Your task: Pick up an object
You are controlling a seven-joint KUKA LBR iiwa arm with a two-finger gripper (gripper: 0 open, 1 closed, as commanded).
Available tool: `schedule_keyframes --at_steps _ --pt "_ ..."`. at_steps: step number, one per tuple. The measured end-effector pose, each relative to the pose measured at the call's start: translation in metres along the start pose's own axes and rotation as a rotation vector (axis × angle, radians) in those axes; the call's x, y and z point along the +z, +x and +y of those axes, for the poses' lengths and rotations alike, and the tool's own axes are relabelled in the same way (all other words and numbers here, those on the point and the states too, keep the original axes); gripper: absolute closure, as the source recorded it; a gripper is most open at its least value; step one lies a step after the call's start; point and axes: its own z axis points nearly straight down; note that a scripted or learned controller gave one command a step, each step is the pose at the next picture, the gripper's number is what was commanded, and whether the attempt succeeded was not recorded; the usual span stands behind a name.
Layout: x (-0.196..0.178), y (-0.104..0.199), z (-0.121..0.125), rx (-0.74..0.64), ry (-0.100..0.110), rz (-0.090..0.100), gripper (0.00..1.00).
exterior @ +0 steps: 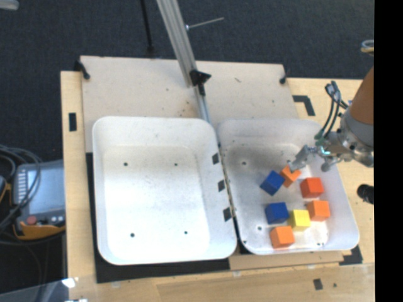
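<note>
Blocks are piled in the right bin (252, 137) — a blue cube (272, 182) leftmost, a small orange block (291, 175) just beside it. The gripper (313, 156) is hung right over that orange one, finger state can't be told. Approach step, probably — a descent and a squeeze are needed next.

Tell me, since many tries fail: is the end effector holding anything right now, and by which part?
It cannot be told. The end effector sits right beside a small orange block in the right bin, but a hold isn't visible.
</note>
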Motion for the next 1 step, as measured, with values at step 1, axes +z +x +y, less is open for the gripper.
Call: schedule_keyframes --at_steps 1 --pt "-0.0029 0.0002 0.0011 -0.001 -0.005 -0.001 0.0"
